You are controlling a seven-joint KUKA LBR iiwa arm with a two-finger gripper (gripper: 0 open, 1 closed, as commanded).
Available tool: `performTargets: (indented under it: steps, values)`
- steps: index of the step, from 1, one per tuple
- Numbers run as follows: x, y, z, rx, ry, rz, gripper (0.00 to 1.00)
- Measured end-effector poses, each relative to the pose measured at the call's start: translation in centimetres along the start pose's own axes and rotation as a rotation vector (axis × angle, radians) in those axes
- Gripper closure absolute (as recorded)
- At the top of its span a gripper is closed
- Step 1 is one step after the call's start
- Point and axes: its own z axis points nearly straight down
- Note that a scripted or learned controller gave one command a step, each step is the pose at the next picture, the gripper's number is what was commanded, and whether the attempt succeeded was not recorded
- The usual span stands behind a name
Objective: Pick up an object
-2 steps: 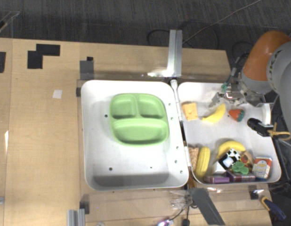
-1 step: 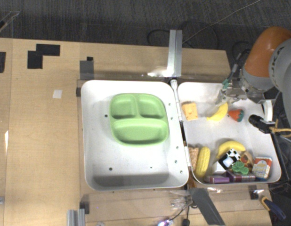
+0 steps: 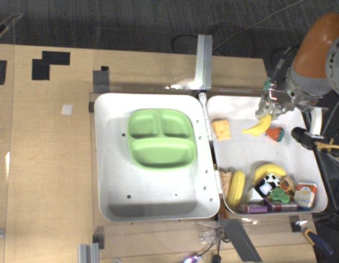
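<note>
Camera view, from above the bench: the gripper (image 3: 266, 108) hangs over the right bin (image 3: 235, 106) with a yellow banana (image 3: 258, 126) pinched at its upper tip between closed fingers, near a cheese wedge (image 3: 221, 129). Other toys (corn (image 3: 236, 186) among them) crowd the bin's front edge. A green divided plate (image 3: 160, 137) sits in the left bin (image 3: 112, 163).

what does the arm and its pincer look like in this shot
The arm is a rounded grey body with a broad orange band above the wrist. Its pincer is a small metallic, silvery assembly with a touch of green at its top. Dark cables run beside the arm.
</note>
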Motion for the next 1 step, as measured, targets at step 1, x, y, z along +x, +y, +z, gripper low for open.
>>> performTargets:
  steps: [1]
  values:
    - [-0.05, 2.35, 3.96, 0.002, 0.0, 0.102, 1.0]
